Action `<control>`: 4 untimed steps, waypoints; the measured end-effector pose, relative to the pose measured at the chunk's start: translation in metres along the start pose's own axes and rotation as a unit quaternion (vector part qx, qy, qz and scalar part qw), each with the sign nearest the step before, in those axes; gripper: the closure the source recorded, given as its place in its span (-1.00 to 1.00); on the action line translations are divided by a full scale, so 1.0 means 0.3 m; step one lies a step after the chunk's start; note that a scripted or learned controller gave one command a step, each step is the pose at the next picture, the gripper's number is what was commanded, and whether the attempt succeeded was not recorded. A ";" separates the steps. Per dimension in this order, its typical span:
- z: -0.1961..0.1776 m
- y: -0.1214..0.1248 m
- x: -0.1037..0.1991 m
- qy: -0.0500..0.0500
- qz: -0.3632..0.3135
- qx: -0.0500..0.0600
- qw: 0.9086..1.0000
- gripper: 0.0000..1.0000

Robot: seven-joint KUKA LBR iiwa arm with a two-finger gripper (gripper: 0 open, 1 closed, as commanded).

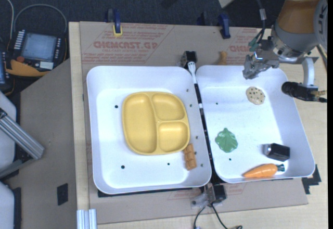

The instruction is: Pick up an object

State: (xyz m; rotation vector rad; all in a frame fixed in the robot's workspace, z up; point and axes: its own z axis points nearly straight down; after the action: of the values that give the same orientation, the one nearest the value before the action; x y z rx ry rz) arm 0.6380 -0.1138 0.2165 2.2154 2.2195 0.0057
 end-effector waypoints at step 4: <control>-0.062 -0.105 0.496 0.002 -0.002 0.005 1.000 1.00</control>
State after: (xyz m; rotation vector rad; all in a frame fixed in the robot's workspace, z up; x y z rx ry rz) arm 0.6062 0.0348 0.2348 2.2179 2.2312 -0.0018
